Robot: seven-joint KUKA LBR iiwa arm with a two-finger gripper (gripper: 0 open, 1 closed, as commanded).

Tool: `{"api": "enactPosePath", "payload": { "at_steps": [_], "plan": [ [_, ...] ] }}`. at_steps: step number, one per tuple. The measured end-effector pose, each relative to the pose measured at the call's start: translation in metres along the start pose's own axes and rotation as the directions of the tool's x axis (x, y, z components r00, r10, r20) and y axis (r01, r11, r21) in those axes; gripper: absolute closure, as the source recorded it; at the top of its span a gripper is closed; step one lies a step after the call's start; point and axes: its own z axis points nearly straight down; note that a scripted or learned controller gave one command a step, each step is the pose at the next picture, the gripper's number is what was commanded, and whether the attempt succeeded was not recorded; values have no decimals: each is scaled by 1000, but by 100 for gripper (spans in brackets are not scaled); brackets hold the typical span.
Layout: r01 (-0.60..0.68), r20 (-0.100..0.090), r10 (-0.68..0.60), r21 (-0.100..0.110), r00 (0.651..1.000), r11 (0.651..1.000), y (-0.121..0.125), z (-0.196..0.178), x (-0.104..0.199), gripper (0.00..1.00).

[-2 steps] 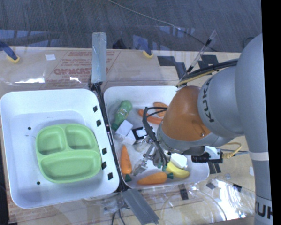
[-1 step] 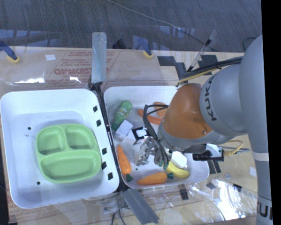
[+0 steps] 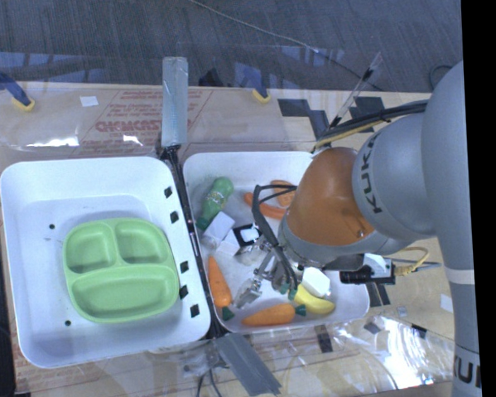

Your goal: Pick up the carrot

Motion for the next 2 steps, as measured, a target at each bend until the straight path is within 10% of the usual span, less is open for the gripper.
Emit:
{"api": "enactPosePath", "payload": {
  "at_steps": [1,2],
  "plan": [
    [8,1,-8,0,1000,1000,1,-10,-1,100],
    [8,0,-8,0,1000,1000,1,-10,-1,0]
  ]
}}
